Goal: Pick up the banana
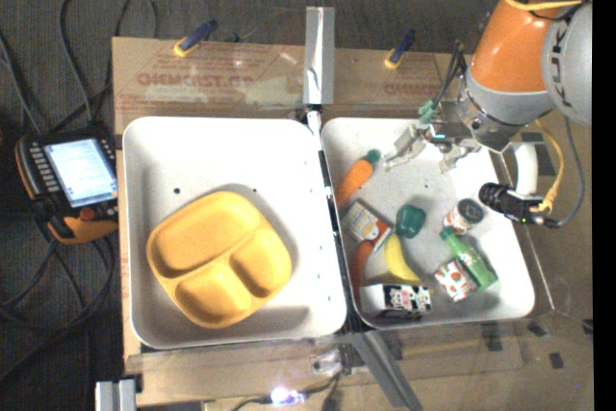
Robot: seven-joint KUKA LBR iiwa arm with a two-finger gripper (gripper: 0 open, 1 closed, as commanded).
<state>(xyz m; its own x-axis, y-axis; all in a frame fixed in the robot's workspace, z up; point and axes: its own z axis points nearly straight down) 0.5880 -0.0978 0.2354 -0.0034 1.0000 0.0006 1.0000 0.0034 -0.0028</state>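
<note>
You are at the approach step: the gripper [430,147] hangs over the upper part of the right bin [525,298], its two fingers spread apart with nothing between them, so the banana [396,260] is not yet picked. Take the banana as your landmark: it lies low in that bin, the gripper is well above it and a little to its right, a green cup [411,220] sits just above it, a carrot [354,178] lies up and to its left, a small dark box [408,299] touches its lower end, and a green bottle [470,260] rests to its right. In my judgement, your next move calls for travel down the bin toward the banana, then a descent with the fingers either side of it, clear of the cup.
</note>
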